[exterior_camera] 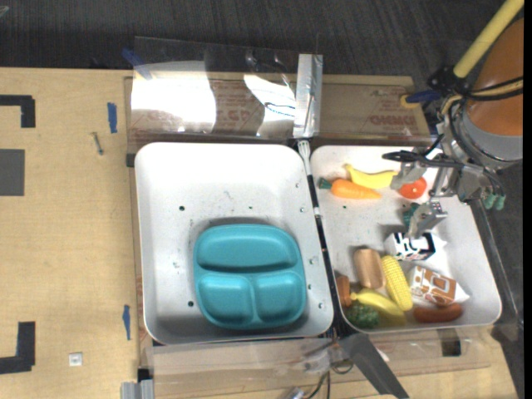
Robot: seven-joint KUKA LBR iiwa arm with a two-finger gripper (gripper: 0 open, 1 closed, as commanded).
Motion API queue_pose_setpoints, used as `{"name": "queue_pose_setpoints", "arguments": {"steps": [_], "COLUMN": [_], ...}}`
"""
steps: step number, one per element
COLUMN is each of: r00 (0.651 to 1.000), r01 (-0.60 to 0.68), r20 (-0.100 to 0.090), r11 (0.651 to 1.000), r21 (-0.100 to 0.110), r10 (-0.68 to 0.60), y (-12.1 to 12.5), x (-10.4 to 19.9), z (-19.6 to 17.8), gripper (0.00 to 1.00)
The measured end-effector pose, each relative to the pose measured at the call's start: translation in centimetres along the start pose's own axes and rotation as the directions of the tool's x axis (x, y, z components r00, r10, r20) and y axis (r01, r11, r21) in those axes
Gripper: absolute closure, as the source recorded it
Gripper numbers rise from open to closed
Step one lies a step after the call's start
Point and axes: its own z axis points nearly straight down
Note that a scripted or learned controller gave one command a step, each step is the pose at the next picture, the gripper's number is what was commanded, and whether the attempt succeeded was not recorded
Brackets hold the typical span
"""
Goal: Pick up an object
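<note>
Red tomato (412, 189) lies just left of the gripper (428, 214), in the right bin (490, 264); whether its grip is open, I cannot tell.

White for both bins, the left bin (158, 223) and the right bin (478, 248). Teal for the divided plate (249, 277) in the left one. In the right one, at 12 o'clock, yellow for the banana (370, 175), orange for the carrot (356, 190), red-orange for the small round piece (412, 189). Black and white patches on the small item (413, 244) at centre. Toward 6 o'clock, yellow for the corn cob (396, 282), tan for the roll (367, 268), orange-and-white pattern on the packet (435, 286). Tan cardboard for the surface (66, 248).
</note>
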Motion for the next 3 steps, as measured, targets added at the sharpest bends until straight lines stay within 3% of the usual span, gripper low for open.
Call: {"name": "queue_pose_setpoints", "arguments": {"steps": [1,2,3], "r00": [1.000,0.998,0.987], "r01": [0.002,-0.051,-0.152], "r20": [-0.012,0.029,0.053], "r11": [1.000,0.999,0.988], "r21": [-0.002,0.003,-0.001], "r10": [-0.002,0.051,0.152], "y": [-4.2,-6.5,-8.3], "x": [-3.7,-5.7,-1.6], "z": [10.8,14.9,15.4], "gripper": [0.00,0.00,0.00]}}
